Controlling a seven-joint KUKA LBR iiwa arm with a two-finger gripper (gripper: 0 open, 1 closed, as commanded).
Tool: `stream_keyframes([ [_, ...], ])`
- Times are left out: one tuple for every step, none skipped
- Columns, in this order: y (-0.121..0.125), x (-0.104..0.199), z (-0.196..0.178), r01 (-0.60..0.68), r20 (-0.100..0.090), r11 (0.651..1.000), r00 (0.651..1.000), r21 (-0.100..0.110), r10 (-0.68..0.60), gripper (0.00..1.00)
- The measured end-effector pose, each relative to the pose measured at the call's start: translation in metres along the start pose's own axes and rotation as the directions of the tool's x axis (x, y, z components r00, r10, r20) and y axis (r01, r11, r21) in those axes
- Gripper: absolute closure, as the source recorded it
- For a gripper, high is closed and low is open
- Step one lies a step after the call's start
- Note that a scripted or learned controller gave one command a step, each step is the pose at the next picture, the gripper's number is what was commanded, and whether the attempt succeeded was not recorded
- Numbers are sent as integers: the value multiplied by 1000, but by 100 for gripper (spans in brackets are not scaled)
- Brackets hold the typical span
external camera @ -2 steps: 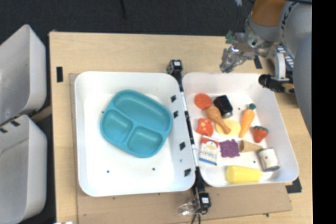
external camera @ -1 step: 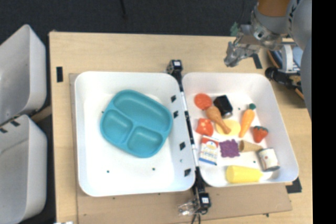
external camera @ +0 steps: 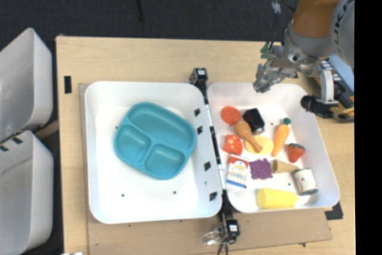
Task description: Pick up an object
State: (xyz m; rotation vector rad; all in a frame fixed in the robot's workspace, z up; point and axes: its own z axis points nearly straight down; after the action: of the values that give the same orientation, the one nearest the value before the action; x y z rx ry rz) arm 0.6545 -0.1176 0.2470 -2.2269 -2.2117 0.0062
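My gripper (external camera: 262, 84) hangs above the far edge of the right bin (external camera: 325, 161), with nothing seen between its fingers. Below it in that bin lie a red tomato (external camera: 230, 114), a black block (external camera: 253, 120), a brown drumstick (external camera: 248, 135), a carrot (external camera: 281, 136), a red pepper (external camera: 233, 144), a strawberry (external camera: 295, 152), a purple grape bunch (external camera: 260, 169), a small white carton (external camera: 237, 172), a tin can (external camera: 304, 181) and a yellow piece (external camera: 276, 198).
The left bin (external camera: 98, 188) holds a teal divided plate (external camera: 155, 140). A black clamp (external camera: 199, 76) sits at the far end of the divider between the bins. White chairs (external camera: 21, 86) stand left of the bench.
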Motion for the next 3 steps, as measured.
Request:
stream_keyframes([
  [-44, 4, 10, 3, 0, 1000, 1000, 0, -3, 100],
  [-97, 17, 0, 4, -2, 1000, 1000, -2, -4, 100],
  [-135, 32, 3, -1, 0, 1000, 1000, -1, 1, 100],
])
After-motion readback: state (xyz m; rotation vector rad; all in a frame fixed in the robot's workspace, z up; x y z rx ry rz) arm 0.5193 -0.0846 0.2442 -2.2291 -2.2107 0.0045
